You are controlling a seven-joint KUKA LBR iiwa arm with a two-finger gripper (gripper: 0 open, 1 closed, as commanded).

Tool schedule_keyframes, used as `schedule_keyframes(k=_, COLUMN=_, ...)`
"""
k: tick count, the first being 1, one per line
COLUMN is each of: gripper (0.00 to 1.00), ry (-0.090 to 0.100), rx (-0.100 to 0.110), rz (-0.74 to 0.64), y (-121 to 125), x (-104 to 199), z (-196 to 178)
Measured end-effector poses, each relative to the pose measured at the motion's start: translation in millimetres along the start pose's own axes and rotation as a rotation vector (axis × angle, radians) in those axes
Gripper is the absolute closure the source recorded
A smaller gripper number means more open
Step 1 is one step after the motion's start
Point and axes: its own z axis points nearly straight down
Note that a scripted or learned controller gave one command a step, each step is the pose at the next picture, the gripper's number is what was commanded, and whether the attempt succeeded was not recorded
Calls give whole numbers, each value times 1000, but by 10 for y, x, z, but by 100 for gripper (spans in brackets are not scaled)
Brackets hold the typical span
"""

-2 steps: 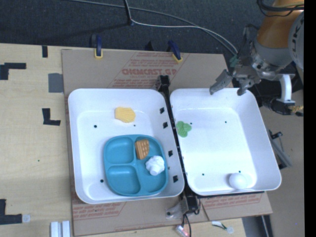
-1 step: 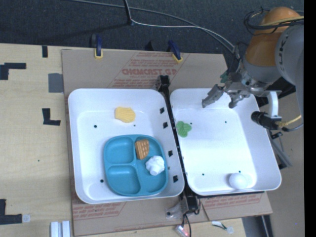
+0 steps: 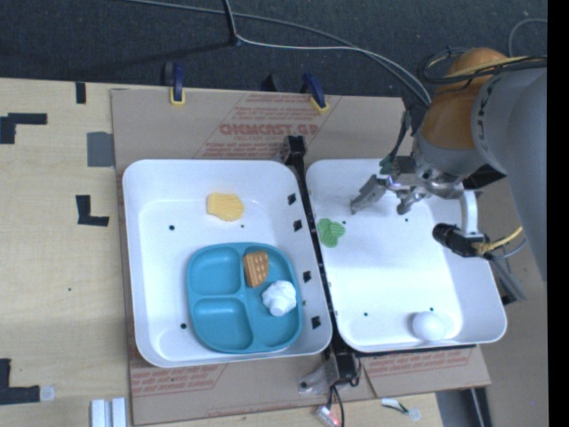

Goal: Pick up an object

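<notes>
My gripper (image 3: 384, 202) hangs over the upper part of the right bin (image 3: 400, 283), its two fingers spread apart with nothing between them. A small green object (image 3: 332, 232) lies at that bin's left side, below and left of the fingers. A white ball (image 3: 429, 325) rests near the same bin's front edge. In the left bin (image 3: 151, 194) a yellow piece (image 3: 226, 206) lies on the floor. A blue divided tray (image 3: 209, 305) there holds a brown waffle-like piece (image 3: 256, 268) and a white lump (image 3: 279, 298).
The grey arm with its orange band (image 3: 458, 105) comes in from the right above the right bin. A black divider (image 3: 307, 229) runs between the bins. Cables (image 3: 267, 34) cross the dark surface at the back.
</notes>
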Motion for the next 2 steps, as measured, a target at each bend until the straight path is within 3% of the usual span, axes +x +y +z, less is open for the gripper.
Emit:
schedule_keyframes(k=1, gripper=0, ry=-1, rx=-3, rz=0, y=-3, x=5, z=521)
schedule_keyframes(k=2, gripper=100, ry=-1, rx=-6, rz=0, y=5, x=4, z=395)
